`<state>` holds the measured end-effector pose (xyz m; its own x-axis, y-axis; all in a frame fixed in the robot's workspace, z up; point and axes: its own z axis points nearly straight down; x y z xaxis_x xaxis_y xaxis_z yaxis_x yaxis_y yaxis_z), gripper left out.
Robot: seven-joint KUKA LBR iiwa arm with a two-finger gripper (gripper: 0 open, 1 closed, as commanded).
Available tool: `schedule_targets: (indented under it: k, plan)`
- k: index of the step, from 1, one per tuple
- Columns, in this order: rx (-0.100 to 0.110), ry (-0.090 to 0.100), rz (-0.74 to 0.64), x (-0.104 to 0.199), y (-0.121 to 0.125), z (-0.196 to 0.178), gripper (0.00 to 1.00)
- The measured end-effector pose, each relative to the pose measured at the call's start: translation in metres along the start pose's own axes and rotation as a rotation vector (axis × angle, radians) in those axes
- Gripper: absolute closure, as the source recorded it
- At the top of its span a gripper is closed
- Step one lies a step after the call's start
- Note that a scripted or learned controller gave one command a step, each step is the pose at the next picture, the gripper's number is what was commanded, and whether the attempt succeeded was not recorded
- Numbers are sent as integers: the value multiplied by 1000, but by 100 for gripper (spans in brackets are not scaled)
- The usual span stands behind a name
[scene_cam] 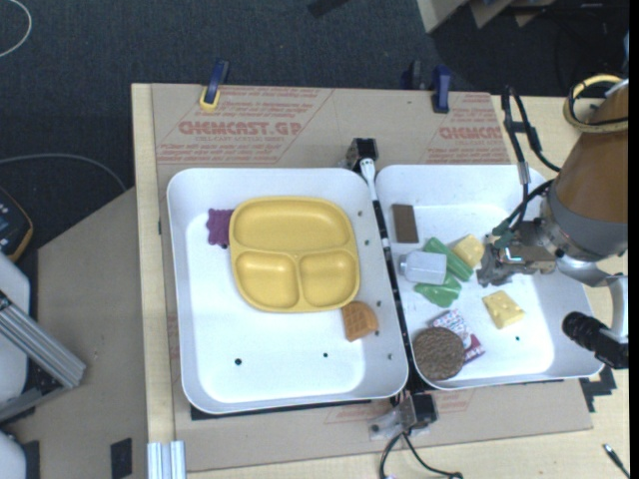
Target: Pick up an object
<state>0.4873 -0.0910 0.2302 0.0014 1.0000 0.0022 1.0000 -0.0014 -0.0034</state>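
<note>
So there are two white bins side by side on the tabletop (300,118), which looks like a cardboard-ish sheet with red print on it.

The left bin (200,297) has three things. One is a yellow divided plate (295,251) with three compartments, sitting toward the back-middle. One purple thing (218,227) is peeking out from the plate's left edge, touching it. One small brown chunk (359,320) sits just off the plate's front right corner.

The right bin (519,352) is busier; I count seven items. There's one dark brown flat bar (404,223) near the back left, and one pale grey-white block (424,265) by the divider. A green piece (437,250) lies just behind that block and another green piece (436,291) just in front of it, so two greens. One yellow wedge (465,250) is next to the back green, and a second yellow piece, a holey cheese-looking block (503,309), sits on its own farther right and forward. One round brown cookie-like disc (438,352) sits at the front, lying partly on a red and white wrapper (455,325).

The arm comes in from the right, and the end effector (504,260) is low over the right bin, between the yellow wedge and the cheese block. Honestly can't tell if it's released or clenched, as it's too cluttered there, and I don't see anything clearly held in it.
</note>
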Motion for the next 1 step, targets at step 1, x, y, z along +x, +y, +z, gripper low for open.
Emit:
schedule_targets:
  k: [1]
  plan:
    - [1, 0, -1, 2, -13, 15, 100]
